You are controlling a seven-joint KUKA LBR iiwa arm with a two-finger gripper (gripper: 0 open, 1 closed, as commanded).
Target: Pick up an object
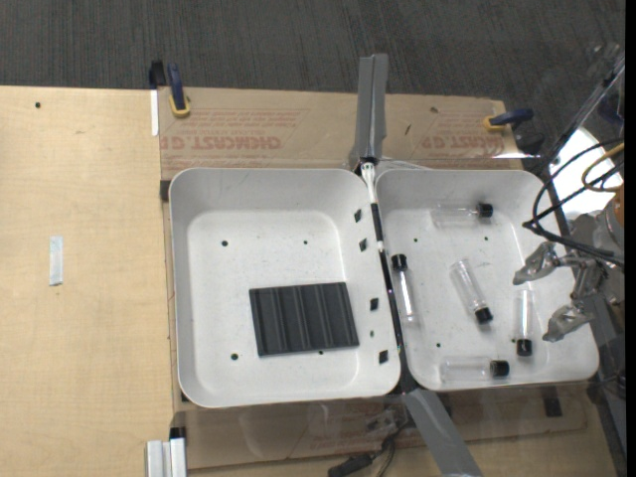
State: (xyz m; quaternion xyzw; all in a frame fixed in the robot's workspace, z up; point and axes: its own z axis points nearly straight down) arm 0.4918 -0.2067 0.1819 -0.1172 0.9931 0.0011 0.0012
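Two shallow white bins sit side by side on the table: the left bin [189,266] and the right bin [437,192].

The left bin holds one thing, a dark ribbed tray [303,318].

The right bin holds five clear tubes with black caps: one at the far side [459,215], one along the left wall [402,288], one in the middle [469,290], one on the right [523,321] and one at the near edge [472,370].

Two clamps grip the far edge of the table, one left [175,95] and one right [507,120].

One pincer [553,301] is in view.

Dark grey carpet floor [248,23] behind; pale wooden bench [79,266] with cardboard sheet [268,137].
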